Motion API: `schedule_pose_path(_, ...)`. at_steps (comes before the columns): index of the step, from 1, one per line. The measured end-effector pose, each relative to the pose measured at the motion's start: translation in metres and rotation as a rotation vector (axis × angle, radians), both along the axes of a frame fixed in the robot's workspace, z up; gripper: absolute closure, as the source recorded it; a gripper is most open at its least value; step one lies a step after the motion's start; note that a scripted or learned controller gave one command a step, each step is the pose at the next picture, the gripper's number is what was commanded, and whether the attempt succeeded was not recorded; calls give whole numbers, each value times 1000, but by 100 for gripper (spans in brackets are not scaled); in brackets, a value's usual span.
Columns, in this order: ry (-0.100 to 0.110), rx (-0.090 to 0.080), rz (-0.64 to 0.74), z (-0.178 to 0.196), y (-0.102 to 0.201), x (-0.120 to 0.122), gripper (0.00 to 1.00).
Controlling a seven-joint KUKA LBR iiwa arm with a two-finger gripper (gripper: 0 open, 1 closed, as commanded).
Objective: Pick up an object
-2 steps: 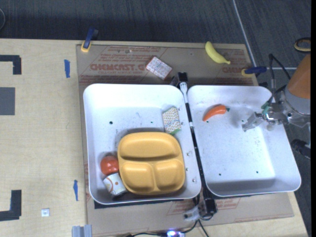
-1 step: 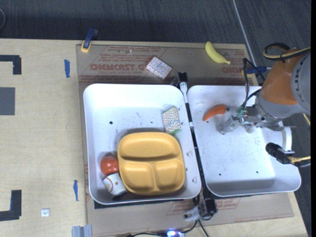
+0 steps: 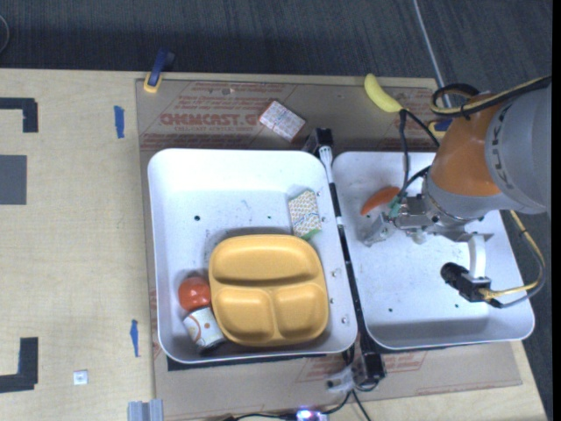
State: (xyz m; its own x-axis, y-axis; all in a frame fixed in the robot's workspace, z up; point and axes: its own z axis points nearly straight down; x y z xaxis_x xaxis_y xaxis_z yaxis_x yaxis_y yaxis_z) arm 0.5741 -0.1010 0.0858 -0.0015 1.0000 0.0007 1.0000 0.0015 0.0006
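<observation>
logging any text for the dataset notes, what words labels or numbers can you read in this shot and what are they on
"CHEMCAST", roughly; red print on the brown board behind the left bin. The end of the line is covered and the letters are blurred.
A smaller red line along that board's top edge: too small to read.
Patterned packet on the board: print too blurred to read.
Patterned packet in the left bin: no legible text.
Nothing else readable.

Pale wooden bench (image 3: 70, 261) (dark floor (image 3: 263, 16) behind)
</observation>
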Motion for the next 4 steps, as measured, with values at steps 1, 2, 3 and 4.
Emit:
schedule_pose_path(1, -3, -1, 0, 0, 8, 43, 0)
schedule_pose_path(2, 0, -1, -1, 0, 9, 34, 0)
schedule_pose_path(3, -1, -1, -1, 0, 9, 28, 0)
schedule_pose_path(4, -2, -2, -1, 0, 8, 44, 0)
